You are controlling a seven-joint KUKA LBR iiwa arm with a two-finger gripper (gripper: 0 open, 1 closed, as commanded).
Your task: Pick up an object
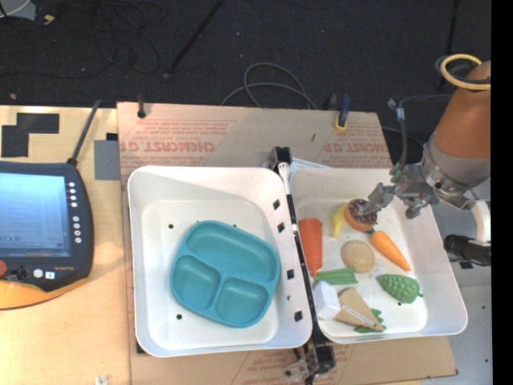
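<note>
Nearest the camera, at the front of the right bin [449, 315], lies a sandwich wedge [357, 310] with a white block [326, 299] touching its left side. Just right of them sits a bumpy green toy vegetable [398, 287]. Behind the white block a flat green bean pod [337, 277] lies crosswise, and a red-orange sausage-shaped piece [310, 243] runs lengthwise along the bin's left wall. A tan, potato-like lump [357, 256] rests near the middle of the bin, with an orange carrot [390, 249] slanting just to its right. Farther back, a round red-orange toy [360, 217] sits beside a small yellow piece [339, 222].

The gripper [369, 208] is low over the right bin, its tip right at the round red-orange toy; whether the jaws are spread or pressed together cannot be told, nor whether they pinch anything.

In the left bin [152, 215] a teal divided plate [224, 273] lies flat, near the centre. The two bins meet along a black-clipped seam. A handheld control tablet [40, 223] rests on the bench to the left. The grey arm [461, 147] with its orange band comes in from the right.
</note>
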